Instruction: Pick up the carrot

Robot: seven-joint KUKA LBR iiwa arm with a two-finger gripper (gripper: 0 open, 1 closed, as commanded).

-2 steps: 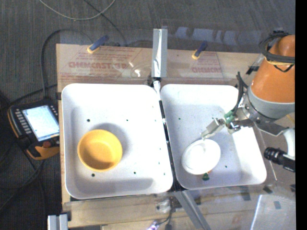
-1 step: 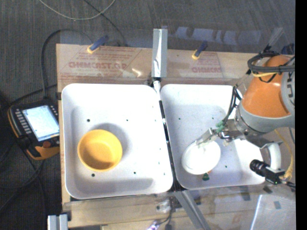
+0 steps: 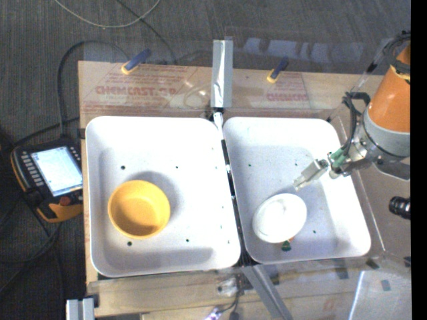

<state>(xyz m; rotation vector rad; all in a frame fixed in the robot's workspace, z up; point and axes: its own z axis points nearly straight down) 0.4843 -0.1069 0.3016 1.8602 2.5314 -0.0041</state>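
In the right bin (image 3: pixel 333 242), a small green and orange bit (image 3: pixel 287 246) pokes out from under the near edge of a white bowl (image 3: pixel 279 217). It may be the carrot's top, and the rest of it is hidden. My gripper (image 3: pixel 309 175) hangs over the right bin, up and to the right of the white bowl and apart from it, pointing down-left. Nothing shows in its grasp.
A yellow bowl (image 3: pixel 139 208) sits in the left bin (image 3: pixel 193 152), toward its near left. The ridge where the two bins meet (image 3: pixel 229 179) runs down the middle. A teach pendant (image 3: pixel 52 172) lies left of the bench, and the arm's orange band (image 3: pixel 392 99) is at the right edge.
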